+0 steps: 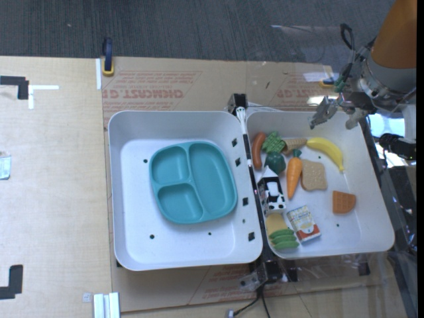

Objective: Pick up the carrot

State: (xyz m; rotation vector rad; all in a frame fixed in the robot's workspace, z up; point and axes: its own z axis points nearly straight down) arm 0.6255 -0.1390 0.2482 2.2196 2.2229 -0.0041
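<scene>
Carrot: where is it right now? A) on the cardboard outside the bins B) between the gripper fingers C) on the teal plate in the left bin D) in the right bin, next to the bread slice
D: the carrot lies in the right bin, just left of the bread slice, while the gripper hovers above the bin's far edge, well away from it.

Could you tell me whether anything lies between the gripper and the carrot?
Yes, partly. The two-finger gripper hovers at the right bin's far edge; the curved yellow banana lies between it and the orange tapered carrot, which also touches a tan bread slice.
</scene>
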